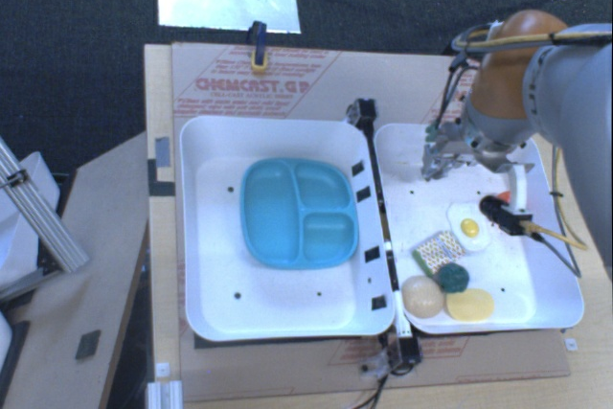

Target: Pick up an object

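Camera view, nearest first: in the right bin lie a yellow lump, a beige ball, a green ball and a checked block, clustered close. Beyond them sits a flat fried egg, likely light, slick plastic, best pinched at its rim. Farther back my fingers hang over bare bin floor, grasping nothing; whether they're spread I cannot tell. The left bin carries a smooth blue tray.
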Available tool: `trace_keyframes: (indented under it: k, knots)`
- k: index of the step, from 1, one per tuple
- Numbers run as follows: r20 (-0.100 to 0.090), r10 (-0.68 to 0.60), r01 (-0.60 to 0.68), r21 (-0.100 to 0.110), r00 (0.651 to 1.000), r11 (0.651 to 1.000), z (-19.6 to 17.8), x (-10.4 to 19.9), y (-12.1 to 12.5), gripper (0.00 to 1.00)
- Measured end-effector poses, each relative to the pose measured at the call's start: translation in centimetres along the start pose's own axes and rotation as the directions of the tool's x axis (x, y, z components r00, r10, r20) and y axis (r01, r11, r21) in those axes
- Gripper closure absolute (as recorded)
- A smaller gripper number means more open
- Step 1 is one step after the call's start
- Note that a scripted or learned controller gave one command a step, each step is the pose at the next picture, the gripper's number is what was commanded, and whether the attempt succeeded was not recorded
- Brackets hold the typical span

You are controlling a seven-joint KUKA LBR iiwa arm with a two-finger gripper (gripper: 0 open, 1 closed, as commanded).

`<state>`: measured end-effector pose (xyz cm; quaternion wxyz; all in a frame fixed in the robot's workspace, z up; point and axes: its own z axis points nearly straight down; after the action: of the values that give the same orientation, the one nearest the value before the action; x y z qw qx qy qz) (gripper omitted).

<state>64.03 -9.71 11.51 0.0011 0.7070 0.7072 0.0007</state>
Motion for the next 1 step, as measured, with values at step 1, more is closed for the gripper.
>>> trace_keyframes:
  k: [1]
  knots:
    - [-0.001,-0.004,0.004,0.000,1.000,1.000,-4.61,0.73,-0.24,1.00]
